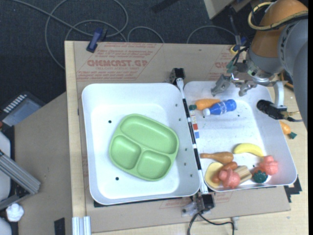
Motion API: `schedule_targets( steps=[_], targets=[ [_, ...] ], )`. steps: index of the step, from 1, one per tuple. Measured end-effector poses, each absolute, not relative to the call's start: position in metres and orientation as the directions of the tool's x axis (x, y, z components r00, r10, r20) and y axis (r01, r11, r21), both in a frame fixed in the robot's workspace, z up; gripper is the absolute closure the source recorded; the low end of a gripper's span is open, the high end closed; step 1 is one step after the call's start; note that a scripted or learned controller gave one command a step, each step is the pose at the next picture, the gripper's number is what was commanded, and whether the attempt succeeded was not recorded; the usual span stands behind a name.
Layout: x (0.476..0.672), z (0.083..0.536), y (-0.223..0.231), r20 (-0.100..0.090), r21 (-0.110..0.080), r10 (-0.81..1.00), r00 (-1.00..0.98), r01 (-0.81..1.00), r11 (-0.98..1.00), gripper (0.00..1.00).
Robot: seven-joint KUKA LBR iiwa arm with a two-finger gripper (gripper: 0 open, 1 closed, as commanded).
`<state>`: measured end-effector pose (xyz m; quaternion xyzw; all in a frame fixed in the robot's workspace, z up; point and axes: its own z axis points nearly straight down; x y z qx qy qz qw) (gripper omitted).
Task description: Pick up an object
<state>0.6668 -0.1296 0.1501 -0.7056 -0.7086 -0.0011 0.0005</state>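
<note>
My gripper [234,86] hovers over the far edge of the right bin [244,126], open, with nothing between its fingers. Just in front of it lie a blue bottle [221,106] and an orange carrot [205,103], side by side and touching. Nearer the front are a yellow banana [249,149] and a brown drumstick [217,156]. The front right corner holds a heap of toy food: a pink piece [230,176], a red one [269,165], a green one [260,177] and a yellow dish [212,175].
The left bin [98,111] holds a green divided plate [143,147]. A small orange piece [285,127] rests at the right bin's right rim. The arm's grey and orange wrist [274,33] rises behind the right bin. Bare floor shows in the right bin's middle.
</note>
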Motion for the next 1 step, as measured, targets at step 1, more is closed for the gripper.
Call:
schedule_targets(
  steps=[1],
  targets=[
    [0.6677, 0.1101, -0.1155, -0.002, 0.005, 1.000, -0.001, 1.000, 0.001, 0.00]
  ],
)
